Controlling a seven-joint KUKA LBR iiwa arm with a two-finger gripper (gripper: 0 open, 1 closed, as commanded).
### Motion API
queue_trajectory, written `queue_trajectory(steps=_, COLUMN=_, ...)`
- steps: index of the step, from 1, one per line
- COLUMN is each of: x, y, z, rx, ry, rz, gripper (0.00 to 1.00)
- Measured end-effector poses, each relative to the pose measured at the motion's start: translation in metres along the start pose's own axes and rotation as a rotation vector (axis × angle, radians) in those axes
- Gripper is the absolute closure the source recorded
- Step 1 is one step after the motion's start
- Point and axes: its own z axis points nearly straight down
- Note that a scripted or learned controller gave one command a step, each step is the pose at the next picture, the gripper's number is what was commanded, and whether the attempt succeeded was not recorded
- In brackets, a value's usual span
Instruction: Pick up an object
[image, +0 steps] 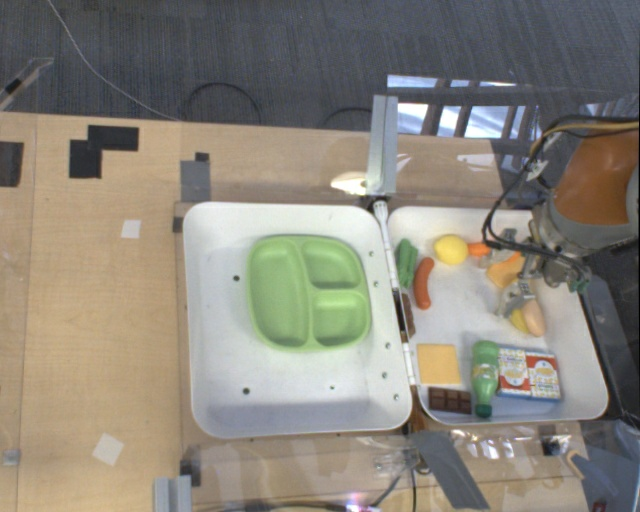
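While the jaws' state cannot be told above the egg (533, 319), a slip could be caused by its rounded shell.

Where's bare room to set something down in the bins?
Left bin: bare floor all around the green tray, widest along its near edge. Right bin: crowded; one small patch between the sausage, cheese slice and gripper.

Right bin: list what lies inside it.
Inside the right bin: green pepper, red sausage, lemon, cheese slice, chocolate bar, green bottle, printed box, beige egg. The gripper partly covers an orange piece.
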Motion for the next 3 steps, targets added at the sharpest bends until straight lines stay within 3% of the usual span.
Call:
queue_trajectory(steps=1, x=-0.035, y=0.030, z=-0.001, rx=0.006, ry=0.045, rz=0.140, gripper=0.00)
queue_trajectory(steps=2, x=-0.010, y=0.005, z=0.000, rx=0.002, ry=0.000, rz=0.188, gripper=0.00)
queue_trajectory(steps=3, x=0.041, y=0.000, z=-0.001, rx=0.001, ry=-0.002, rz=0.297, gripper=0.00)
